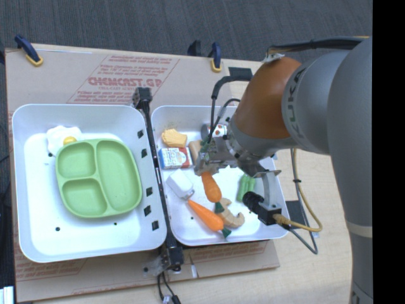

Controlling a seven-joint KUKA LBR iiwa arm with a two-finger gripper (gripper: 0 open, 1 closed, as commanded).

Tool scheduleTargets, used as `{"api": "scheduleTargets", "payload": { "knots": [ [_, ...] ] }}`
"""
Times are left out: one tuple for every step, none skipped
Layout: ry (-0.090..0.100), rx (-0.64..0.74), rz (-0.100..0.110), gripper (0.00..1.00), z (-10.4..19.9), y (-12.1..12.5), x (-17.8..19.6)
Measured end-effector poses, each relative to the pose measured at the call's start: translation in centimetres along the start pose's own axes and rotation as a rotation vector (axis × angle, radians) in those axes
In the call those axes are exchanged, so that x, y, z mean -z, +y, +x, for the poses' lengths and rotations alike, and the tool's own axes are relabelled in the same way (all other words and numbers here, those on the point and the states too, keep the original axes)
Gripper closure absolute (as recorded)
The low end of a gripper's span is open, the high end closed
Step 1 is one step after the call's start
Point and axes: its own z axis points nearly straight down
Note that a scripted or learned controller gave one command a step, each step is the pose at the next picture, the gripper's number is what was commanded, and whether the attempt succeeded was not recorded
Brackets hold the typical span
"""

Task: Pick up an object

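Cardboard sheet (126, 75) under the bins is showing red print reading "CHEMCAST GP"; its smaller lines are staying illegible.

A bench (319, 170) carries a printed cardboard sheet (120, 81), held by blue clamps (28, 49), with two white bins (38, 233) side by side on it.

The grey arm (335, 100) comes in from the right side of the camera view and bends down toward the bench, its orange band (269, 103) sitting just above the wrist and facing the camera. Below the band the wrist points down and to the left, ending in the gripper (207, 163). A black cable loops over the wrist above the gripper, and a black fitting with a yellow-tipped cable juts out lower right of it.
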Motion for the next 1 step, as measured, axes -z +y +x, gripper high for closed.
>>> {"api": "scheduleTargets", "payload": {
  "knots": [
    [0.000, 0.004, 0.000, 1.00, 0.01, 0.08, 1.04]
  ]
}}
